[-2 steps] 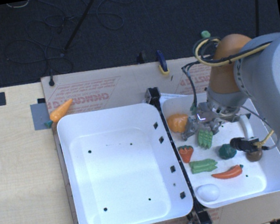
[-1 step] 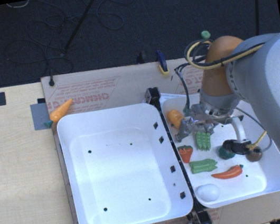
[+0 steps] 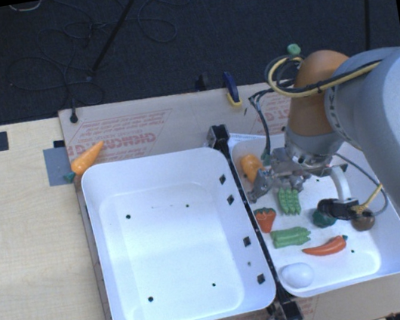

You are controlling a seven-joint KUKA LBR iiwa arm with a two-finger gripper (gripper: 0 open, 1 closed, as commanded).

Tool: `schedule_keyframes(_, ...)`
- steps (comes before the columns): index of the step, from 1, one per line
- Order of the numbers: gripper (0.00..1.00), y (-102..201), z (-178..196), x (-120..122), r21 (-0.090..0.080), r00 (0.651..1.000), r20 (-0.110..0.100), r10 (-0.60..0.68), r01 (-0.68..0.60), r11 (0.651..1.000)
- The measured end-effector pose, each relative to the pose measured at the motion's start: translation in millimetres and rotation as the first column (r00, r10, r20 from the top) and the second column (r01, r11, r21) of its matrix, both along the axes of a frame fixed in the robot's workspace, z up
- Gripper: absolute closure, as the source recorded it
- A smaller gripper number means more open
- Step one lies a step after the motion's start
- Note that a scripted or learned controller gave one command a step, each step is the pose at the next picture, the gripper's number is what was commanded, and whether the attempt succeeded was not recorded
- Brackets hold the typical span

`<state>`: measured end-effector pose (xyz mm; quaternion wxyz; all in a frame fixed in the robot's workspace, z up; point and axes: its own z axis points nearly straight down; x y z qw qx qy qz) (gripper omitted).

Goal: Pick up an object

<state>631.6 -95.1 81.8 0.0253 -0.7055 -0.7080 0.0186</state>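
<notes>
- Green ridged toy veggie (image 3: 290,199) sits in the right bin (image 3: 388,248), around the middle, standing roughly upright in the frame.
- Gripper (image 3: 286,180) is right above it, just at its top end. Honestly can't tell whether it's open or closed from this angle, or whether it's touching the veggie at all. Nothing visibly gripped.
- Just left of the green one there's a small red-orange piece with a green top (image 3: 266,219), close to the wall between the bins.
- An orange lump (image 3: 250,163) sits further up that same side, beside the gripper.
- Below the ridged veggie lies a smooth green piece (image 3: 290,237) on its side, then a red chili (image 3: 325,247), then a white egg (image 3: 298,274) in the near corner.
- A small brown thing (image 3: 362,221) sits over at the right side of that bin.
- Left bin (image 3: 155,163) has just its white floor showing.
- Arm (image 3: 383,131) comes in from the right.
- An orange carrot (image 3: 87,158) lies outside on the cardboard sheet (image 3: 149,130), by the left bin's far corner.
</notes>
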Motion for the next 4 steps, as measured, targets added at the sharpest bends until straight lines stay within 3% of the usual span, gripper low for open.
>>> schedule_keyframes(1, 0.00, -7, 0, 0, 0.007, 1.000, -0.001, 0.002, -0.002, 1.000)
schedule_keyframes(2, 1.00, -11, 10, 0, 0.001, 1.000, -0.003, 0.001, -0.001, 1.000)
schedule_keyframes(3, 0.00, -10, 10, 0, 0.000, 1.000, -0.003, 0.002, -0.002, 1.000)
schedule_keyframes(4, 0.00, -45, 6, 12, -0.011, 0.998, 0.060, -0.005, 0.005, 1.000)
